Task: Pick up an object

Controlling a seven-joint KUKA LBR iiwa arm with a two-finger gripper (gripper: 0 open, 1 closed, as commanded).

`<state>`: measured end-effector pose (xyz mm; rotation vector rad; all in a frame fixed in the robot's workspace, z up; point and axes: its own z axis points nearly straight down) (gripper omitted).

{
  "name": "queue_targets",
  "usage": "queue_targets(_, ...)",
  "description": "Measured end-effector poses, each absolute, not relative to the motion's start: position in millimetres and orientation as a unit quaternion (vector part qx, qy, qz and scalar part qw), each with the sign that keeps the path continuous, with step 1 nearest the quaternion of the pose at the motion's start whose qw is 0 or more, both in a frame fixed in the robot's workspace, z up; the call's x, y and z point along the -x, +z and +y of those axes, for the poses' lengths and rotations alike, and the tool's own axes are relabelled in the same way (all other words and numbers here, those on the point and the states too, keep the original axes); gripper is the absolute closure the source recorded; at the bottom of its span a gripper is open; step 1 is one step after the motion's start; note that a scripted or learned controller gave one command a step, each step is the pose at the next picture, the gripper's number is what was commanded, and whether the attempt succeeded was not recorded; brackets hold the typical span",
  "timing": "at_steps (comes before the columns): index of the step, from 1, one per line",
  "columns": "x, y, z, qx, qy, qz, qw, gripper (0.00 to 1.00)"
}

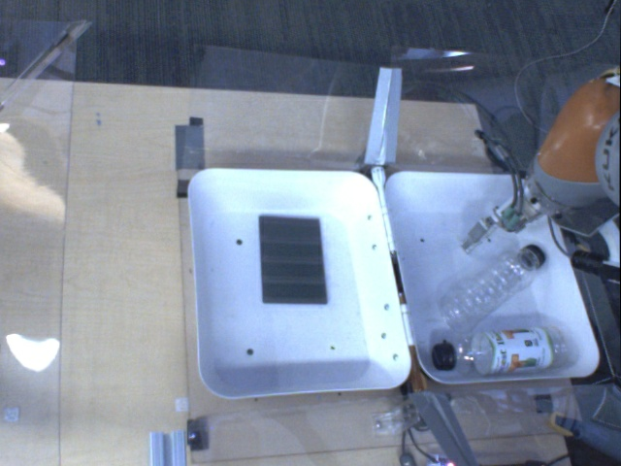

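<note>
I see my gripper point(482, 229) up in the right bin point(427, 212). I cannot tell its grip. The clear bottle point(485, 289) lies just below it.

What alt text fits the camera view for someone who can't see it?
A robot gripper hovers over the right bin, above two clear plastic bottles: one unlabelled, one labelled with a black cap. The left bin holds a dark rectangular pad.

A robotics lab: a wooden tabletop point(107, 289) with two white bins point(291, 377), clear safety panels, cables, grey carpet.
</note>
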<state>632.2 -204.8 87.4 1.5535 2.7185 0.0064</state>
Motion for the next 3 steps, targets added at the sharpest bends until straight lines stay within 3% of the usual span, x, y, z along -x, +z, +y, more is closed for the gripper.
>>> queue_targets(1,-566.9,134.4,-205.5,-0.528,0.0012,0.849,0.002,0.0)
queue_targets(2,-506.7,90.2,-206.7,-0.377,0.0018,0.926,0.01,0.0)
queue_targets(3,-587.6,183.4,-205.2,-0.439,0.0008,0.898,0.002,0.0)
